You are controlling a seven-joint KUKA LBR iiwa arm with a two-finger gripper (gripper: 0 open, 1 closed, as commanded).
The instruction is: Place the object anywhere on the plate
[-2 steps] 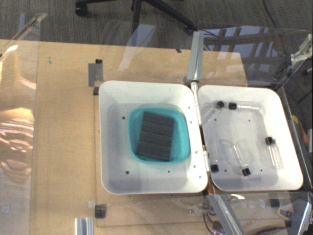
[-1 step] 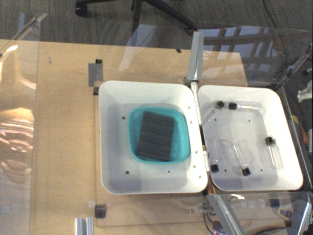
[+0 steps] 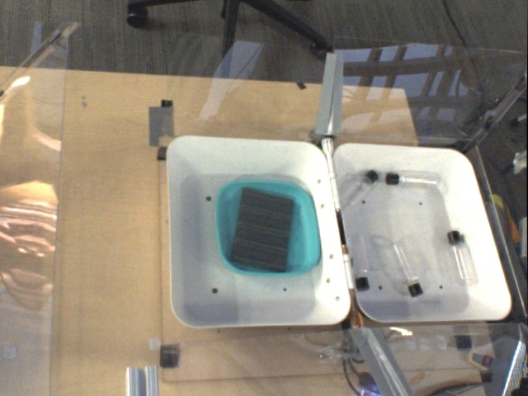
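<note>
A dark ridged block (image 3: 263, 229) is seen lying flat on a teal plate (image 3: 307, 250) — both set in the left bin (image 3: 190, 295). Several clear tubes with black caps (image 3: 462, 254) are scattered in the right bin (image 3: 487, 304). Both bins are carried by a wooden surface (image 3: 91, 221). The state of the jaws cannot be told.

A pale grey sliver (image 3: 520, 162) at the view's right edge may be part of the arm.
</note>
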